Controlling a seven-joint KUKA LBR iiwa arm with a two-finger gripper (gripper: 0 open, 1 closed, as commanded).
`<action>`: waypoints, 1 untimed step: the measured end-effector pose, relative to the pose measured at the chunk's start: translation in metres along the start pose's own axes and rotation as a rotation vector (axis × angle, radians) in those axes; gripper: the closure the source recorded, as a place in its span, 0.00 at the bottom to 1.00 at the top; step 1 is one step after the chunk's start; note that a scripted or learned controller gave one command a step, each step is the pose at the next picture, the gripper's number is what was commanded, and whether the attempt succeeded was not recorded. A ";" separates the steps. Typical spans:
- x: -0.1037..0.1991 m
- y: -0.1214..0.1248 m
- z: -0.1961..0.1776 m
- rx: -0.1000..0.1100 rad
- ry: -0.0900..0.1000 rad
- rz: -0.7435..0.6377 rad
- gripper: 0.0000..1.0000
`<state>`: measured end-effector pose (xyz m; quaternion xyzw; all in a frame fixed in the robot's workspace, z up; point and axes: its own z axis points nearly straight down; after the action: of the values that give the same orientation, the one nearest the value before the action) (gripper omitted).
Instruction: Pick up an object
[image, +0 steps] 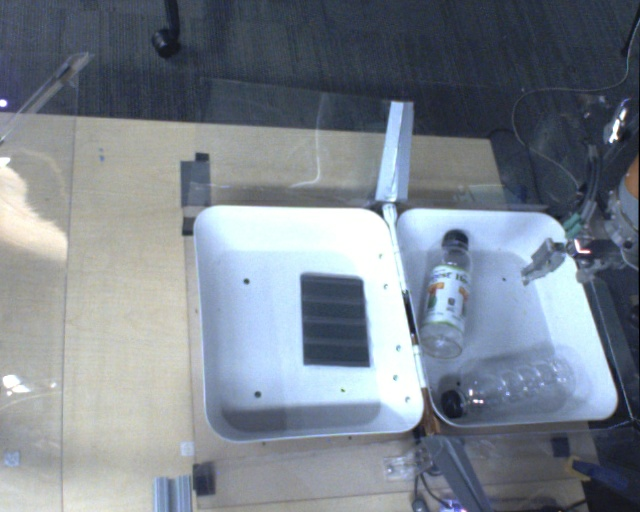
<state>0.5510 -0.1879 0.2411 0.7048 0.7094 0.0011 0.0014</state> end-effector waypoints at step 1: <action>0.052 0.031 0.145 -0.005 -0.005 -0.068 0.00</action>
<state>0.5824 -0.1361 0.0962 0.6802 0.7330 0.0009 0.0051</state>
